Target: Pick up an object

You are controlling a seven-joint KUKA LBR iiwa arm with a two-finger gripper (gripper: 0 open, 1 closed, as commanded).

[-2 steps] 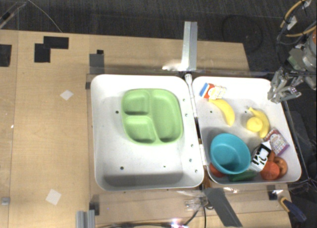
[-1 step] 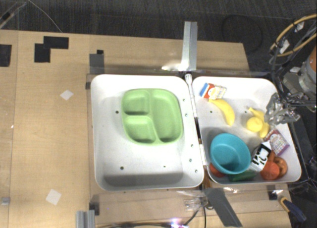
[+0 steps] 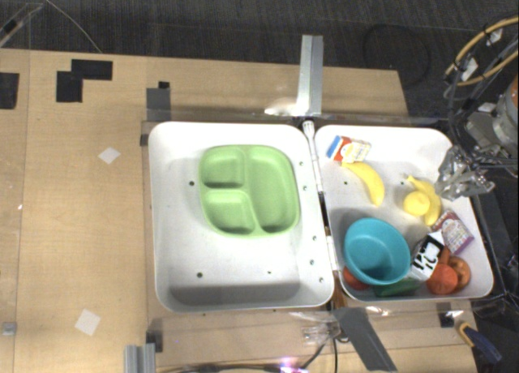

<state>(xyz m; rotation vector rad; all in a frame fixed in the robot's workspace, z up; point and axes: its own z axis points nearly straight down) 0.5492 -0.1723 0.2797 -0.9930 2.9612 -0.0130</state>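
The gripper (image 3: 461,177) hangs over the right rim of the right bin (image 3: 389,138); whether it is released or clenched cannot be told, and nothing shows in its grasp. Just to its left lies a small yellow toy (image 3: 419,199), the nearest thing to pick. Farther left a banana (image 3: 369,180) lies below a small red, white and blue carton (image 3: 347,150), whose print is too small to read. A teal bowl (image 3: 376,250) sits toward the front, crowding a black-and-white packet (image 3: 427,255), a purple packet (image 3: 454,231) and red-orange fruit (image 3: 448,275) in the corner; their lettering is illegible. In the left bin (image 3: 174,201) rests a green divided plate (image 3: 246,188).
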